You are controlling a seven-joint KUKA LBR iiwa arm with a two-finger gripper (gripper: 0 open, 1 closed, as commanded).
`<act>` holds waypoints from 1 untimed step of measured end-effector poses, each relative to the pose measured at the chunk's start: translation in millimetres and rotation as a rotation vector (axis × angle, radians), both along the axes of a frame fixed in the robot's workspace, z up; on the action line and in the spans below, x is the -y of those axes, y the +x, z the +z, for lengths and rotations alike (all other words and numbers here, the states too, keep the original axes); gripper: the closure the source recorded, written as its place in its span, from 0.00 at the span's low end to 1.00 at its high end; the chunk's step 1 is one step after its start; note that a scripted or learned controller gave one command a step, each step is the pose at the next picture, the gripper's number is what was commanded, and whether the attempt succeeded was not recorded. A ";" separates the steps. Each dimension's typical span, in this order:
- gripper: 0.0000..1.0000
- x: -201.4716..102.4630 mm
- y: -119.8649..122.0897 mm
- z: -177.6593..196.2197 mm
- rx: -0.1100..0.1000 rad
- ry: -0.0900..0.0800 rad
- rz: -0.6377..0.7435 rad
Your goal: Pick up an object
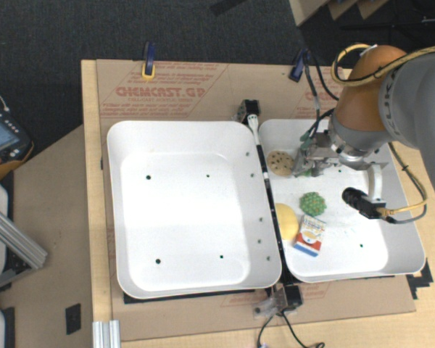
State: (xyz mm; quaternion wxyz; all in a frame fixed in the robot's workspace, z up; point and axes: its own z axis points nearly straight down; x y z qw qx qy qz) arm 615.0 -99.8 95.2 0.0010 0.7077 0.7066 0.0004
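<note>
Two shallow white bins sit side by side on the cardboard-covered bench [94, 194], the left bin [181, 201] toward 9 o'clock and the right bin [400, 246] toward 3 o'clock. The grey arm [417, 96] comes in from 3 o'clock, and its orange band [362, 96] sits above the far half of the right bin. The tool [307, 164] hangs low in that bin's 11 o'clock part. From this angle I cannot tell whether it is open or closed, and nothing can be seen gripped in it. All the loose things lie in the right bin, in its half next to the left bin. A tan round disc with small holes [278, 162] lies flat just beside the tool at the tool's 9 o'clock; whether the two touch I cannot tell. A bumpy green ball [312, 203] rests at the tool's 6 o'clock, apart from it. A yellow rounded object [284, 222] lies against the wall shared with the left bin, at the ball's 8 o'clock. A small white box with red and blue print [310, 236] lies tilted at the ball's 6 o'clock, touching or almost touching the yellow object.
</note>
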 end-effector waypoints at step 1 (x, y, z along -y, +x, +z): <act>1.00 -70.2 47.9 96.9 0.012 0.002 0.011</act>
